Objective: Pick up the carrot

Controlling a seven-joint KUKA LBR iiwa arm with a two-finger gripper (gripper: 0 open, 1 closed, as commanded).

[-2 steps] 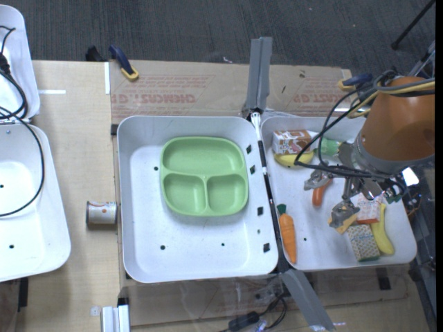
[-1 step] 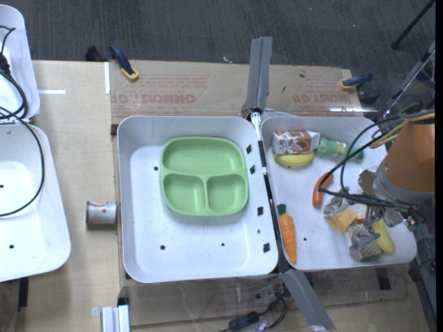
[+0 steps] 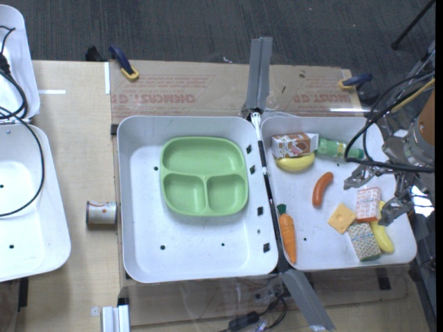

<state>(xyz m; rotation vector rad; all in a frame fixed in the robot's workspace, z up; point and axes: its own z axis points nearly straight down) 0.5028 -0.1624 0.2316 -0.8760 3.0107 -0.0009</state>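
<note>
We log the carrot (image 3: 288,236) lying in the right bin (image 3: 325,254), pressed against that bin's left wall near the front corner, green top pointing away from us, orange body running toward the front edge; nothing touches it, so we judge the pick not yet begun; everything remains to do: approach, close, lift.

The gripper (image 3: 377,196) sits over the far right side of the same bin, well apart from the carrot; its fingers (image 3: 356,178) look spread, with one dark tip toward the sausage (image 3: 321,188) and the other down by the yellow block (image 3: 383,236); we see nothing between them, so we record it as holding nothing. It hovers just above or beside the red-and-white packet (image 3: 368,203); whether it touches that packet we cannot tell from this angle.

Between gripper and carrot lie the sausage and a cheese wedge (image 3: 342,218); a banana (image 3: 295,162), a small carton (image 3: 291,144) and a green bottle (image 3: 331,147) crowd the back of the bin; a patterned sponge (image 3: 363,241) sits at the front right.

The left bin (image 3: 138,254) holds a green divided plate (image 3: 205,176); it plays no part here.

Our judgement: the arm needs to travel left across the bin toward the wall; the carrot's closeness to that wall may leave little room for one finger.
</note>
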